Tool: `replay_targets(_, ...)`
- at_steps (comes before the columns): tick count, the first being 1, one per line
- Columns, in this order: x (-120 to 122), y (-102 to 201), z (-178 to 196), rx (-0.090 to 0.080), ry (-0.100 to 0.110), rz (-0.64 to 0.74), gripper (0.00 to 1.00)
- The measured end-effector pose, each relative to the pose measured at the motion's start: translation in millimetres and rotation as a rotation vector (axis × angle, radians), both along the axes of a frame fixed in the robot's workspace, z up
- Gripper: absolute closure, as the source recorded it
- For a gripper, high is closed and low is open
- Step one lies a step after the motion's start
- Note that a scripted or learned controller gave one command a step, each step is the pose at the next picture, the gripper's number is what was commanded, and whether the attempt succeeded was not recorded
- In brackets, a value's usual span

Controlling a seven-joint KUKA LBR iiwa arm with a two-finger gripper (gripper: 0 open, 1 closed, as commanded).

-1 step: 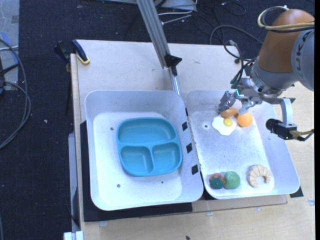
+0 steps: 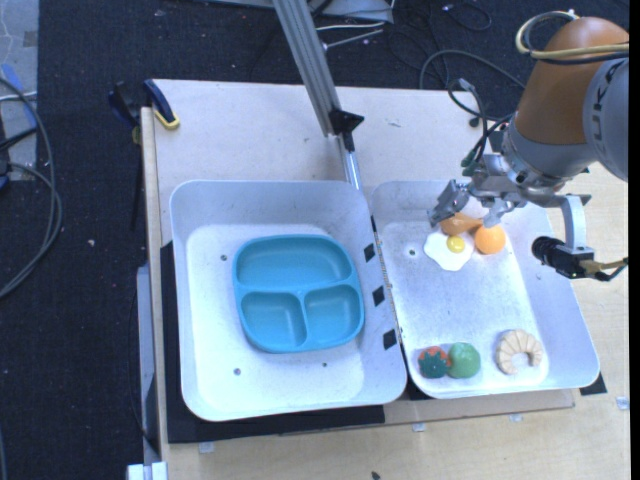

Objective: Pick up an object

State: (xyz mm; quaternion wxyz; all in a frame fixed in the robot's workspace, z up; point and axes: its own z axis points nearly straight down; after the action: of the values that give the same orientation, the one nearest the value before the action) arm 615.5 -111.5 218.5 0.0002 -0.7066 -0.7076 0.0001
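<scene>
Croissant [image 2: 520,352] lies curved, long axis across the bin [image 2: 560,318].

Fixed overhead slant onto both bins [image 2: 190,298]

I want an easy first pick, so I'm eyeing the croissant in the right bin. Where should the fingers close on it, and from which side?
Probably straight from above, closing across the croissant's thick middle, not its tapered ends. It lies flat with free floor around it, apart from the green ball, though the bin's near rim is close.
</scene>
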Motion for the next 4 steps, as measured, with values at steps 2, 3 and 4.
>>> replay_targets(2, -11, 3, -116, 0.000, 0.004, -0.002, 0.00)
replay_targets(3, -10, 3, -124, -0.001, -0.003, -0.002, 0.00)
replay_targets(4, -8, 2, -112, -0.005, -0.010, -0.002, 1.00)
